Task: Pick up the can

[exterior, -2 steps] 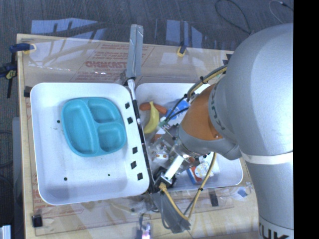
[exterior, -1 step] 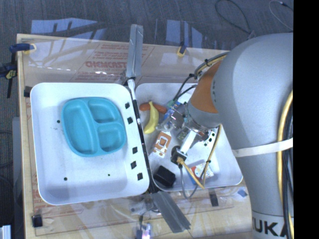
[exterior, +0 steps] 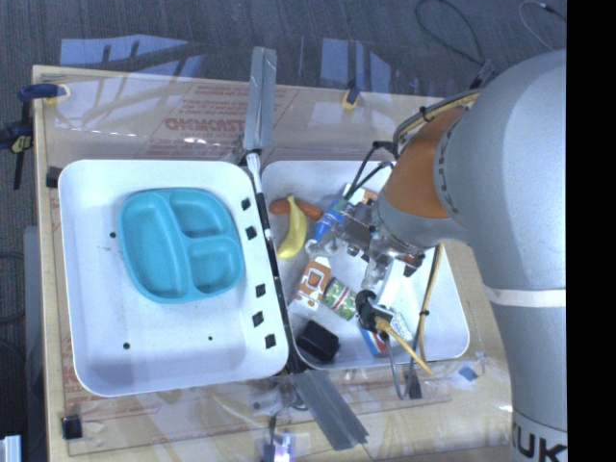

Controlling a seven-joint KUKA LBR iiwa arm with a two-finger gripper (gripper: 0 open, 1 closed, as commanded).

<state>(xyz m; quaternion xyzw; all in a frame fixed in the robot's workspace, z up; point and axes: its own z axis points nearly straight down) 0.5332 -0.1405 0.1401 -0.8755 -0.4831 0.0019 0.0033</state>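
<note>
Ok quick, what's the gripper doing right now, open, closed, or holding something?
Gripper: cannot be told; it is down over the right bin.

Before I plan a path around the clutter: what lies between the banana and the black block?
In the camera view, the can lies between the banana and the black block.

- The blue tray (exterior: 183,243) looked like smooth plastic (slightly glossy)
- The left white bin (exterior: 96,340) had a smooth plastic sheen
- The black block (exterior: 317,341) appeared matt
</note>
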